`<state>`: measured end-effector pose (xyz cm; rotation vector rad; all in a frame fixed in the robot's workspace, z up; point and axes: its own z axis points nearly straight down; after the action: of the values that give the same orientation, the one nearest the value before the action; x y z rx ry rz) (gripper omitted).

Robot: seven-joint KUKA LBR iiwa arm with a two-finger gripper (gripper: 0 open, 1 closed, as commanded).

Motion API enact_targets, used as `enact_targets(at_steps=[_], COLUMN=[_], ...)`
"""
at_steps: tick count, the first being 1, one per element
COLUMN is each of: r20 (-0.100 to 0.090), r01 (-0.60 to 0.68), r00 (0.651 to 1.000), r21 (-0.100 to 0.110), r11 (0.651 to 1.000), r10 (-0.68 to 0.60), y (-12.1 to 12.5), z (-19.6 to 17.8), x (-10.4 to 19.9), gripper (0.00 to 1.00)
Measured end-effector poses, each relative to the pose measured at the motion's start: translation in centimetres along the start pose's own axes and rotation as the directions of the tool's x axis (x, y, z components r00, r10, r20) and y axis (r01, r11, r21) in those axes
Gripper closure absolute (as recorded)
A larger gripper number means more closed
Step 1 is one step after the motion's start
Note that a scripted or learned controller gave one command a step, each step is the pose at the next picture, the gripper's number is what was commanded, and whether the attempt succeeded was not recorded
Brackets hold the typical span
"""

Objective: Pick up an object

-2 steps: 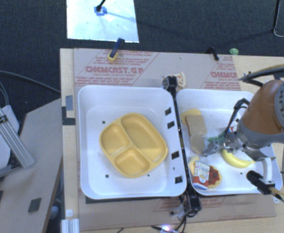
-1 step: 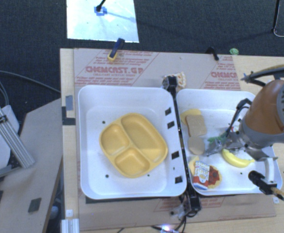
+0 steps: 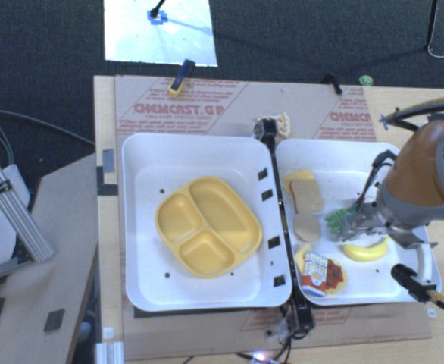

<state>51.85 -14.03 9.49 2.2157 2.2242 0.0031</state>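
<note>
We see two bins side by side on the tabletop, the left bin filling the frame's middle and the right bin toward the right. In the left bin lies a divided tray, set near its centre. In the right bin, a bread slice lies at the upper left, a leafy piece just right of it, a banana lower right of that, and a packet at the bottom left. The arm reaches in from the right, with the gripper over the leafy piece and above the banana.
</note>
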Motion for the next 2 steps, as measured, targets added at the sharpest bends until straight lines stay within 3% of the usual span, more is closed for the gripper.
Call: enact_targets(at_steps=[1, 2], r20=[0.0, 0.004], r01=[0.0, 0.002], r00=[1.0, 1.0], r21=[0.0, -0.008], r11=[1.0, 1.0], r10=[0.0, -0.002], y=[0.0, 7.5], z=[0.0, 0.8], x=[0.0, -0.3], gripper=[0.0, 0.0])
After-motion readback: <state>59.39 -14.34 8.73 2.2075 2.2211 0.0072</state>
